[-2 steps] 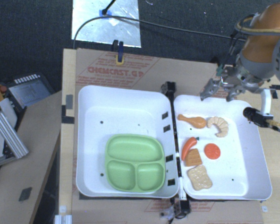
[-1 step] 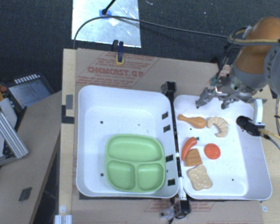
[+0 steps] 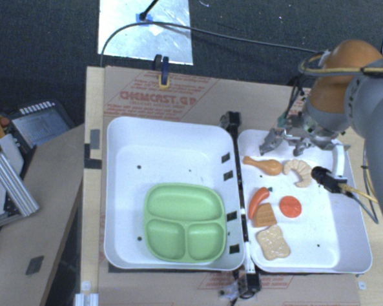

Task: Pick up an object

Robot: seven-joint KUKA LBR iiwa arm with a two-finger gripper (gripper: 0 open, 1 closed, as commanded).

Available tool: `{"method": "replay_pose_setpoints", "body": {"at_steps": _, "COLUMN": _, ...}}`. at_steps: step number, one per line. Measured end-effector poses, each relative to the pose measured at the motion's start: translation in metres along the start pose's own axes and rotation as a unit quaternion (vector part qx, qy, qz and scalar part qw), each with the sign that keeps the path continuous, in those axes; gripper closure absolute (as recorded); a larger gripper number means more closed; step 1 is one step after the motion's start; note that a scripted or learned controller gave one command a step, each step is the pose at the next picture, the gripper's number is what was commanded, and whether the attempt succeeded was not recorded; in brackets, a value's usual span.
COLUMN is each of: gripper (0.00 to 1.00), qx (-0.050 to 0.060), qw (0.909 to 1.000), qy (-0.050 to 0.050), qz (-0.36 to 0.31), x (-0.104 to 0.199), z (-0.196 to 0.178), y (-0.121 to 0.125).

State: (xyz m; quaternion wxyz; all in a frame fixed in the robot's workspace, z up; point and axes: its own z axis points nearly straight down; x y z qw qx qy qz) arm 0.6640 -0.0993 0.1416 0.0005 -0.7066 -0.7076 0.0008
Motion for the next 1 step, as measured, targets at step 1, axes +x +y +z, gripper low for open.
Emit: {"method": "replay_pose_setpoints", "body": {"at_steps": 1, "gripper": 0.0, "qx": -0.003, "qw": 1.0, "qy": 0.0, "qz": 0.0, "x": 0.0006, "z": 0.05, "y": 0.0012}}
